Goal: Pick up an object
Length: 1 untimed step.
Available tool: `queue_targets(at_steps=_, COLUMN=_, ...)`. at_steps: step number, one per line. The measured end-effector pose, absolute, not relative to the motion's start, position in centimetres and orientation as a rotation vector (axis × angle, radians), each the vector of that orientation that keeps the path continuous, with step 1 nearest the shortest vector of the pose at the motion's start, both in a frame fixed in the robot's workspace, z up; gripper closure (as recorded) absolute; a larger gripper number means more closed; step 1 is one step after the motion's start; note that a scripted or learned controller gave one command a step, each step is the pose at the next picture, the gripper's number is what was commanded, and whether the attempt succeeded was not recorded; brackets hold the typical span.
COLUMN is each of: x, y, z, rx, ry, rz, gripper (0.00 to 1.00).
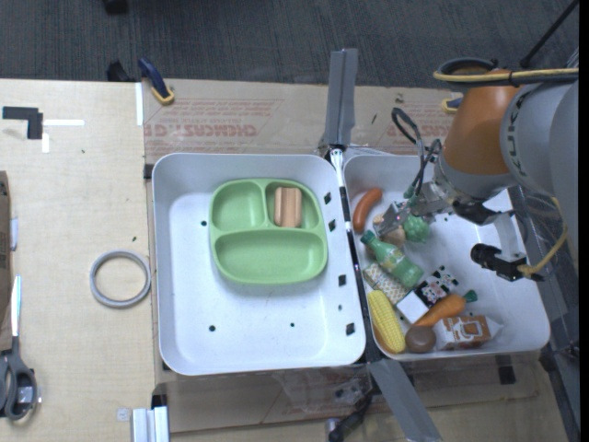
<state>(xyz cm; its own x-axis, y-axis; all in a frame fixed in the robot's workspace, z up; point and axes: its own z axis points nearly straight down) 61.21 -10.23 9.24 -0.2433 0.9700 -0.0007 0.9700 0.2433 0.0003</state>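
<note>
Two white bins are set side by side on a light wooden bench [74,201]. A green tray [267,247] with a hot dog [288,206] in it is held in the left bin [184,330]. In the right bin [515,330], toy corn [386,320], a carrot [444,307], a green bottle [394,259] and a red sausage [366,208] are piled, and the gripper [411,217] is seen low over a small green toy [419,229]; whether its jaws are open or closed cannot be told.

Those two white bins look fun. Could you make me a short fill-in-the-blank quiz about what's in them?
1. The divided plate in the left bin is colored ____.
2. The gripper hovers over the ____ bin.
3. The corn cob is colored ____.

Missing words: green; right; yellow
</note>
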Motion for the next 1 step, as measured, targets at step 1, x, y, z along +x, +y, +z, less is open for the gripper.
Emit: queue_targets(at_steps=1, x=61.43, y=-10.40, z=10.47, rx=1.933, ry=2.468, rz=0.006, gripper=1.00)
